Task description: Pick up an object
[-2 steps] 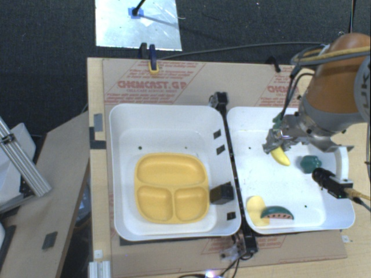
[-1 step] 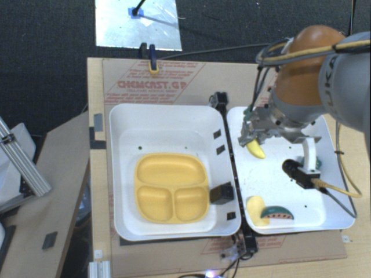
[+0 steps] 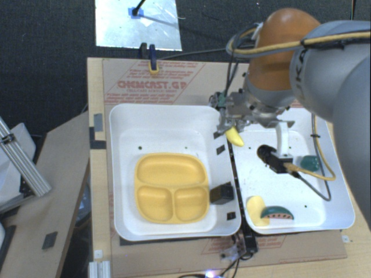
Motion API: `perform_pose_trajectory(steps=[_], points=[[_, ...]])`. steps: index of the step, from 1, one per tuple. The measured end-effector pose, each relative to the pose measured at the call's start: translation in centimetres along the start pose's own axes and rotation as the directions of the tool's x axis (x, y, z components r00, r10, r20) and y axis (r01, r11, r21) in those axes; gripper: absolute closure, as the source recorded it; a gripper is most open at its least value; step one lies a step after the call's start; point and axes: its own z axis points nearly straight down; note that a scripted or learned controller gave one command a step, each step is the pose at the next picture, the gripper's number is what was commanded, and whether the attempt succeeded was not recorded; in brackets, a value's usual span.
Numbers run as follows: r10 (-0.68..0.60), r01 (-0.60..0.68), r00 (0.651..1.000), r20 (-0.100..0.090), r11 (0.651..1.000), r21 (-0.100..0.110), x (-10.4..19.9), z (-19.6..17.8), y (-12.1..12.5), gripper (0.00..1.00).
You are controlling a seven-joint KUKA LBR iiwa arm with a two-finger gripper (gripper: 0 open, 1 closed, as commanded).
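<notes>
My gripper (image 3: 231, 131) hangs over the wall between the two bins, near their far end. A small yellow banana-shaped piece (image 3: 235, 136) sits between its fingers, lifted just above the rim, and the gripper is shut on it. In the right bin (image 3: 333, 213), at the near left corner, a watermelon slice toy (image 3: 277, 214) lies against a pale yellow piece (image 3: 255, 204). A teal object (image 3: 310, 164) rests at mid right of that bin.
A yellow divided tray (image 3: 172, 187) fills the middle of the left bin (image 3: 124, 172). A black block (image 3: 221, 194) lies by that bin's right wall. The big grey arm covers the far right of the right bin.
</notes>
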Motion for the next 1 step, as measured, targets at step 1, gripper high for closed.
perform_pose_trajectory(steps=[1], points=[[0.001, -0.001, 1.0, 0.0, 1.0, 0.0, 4.14, -0.26, 2.62, 1.0]])
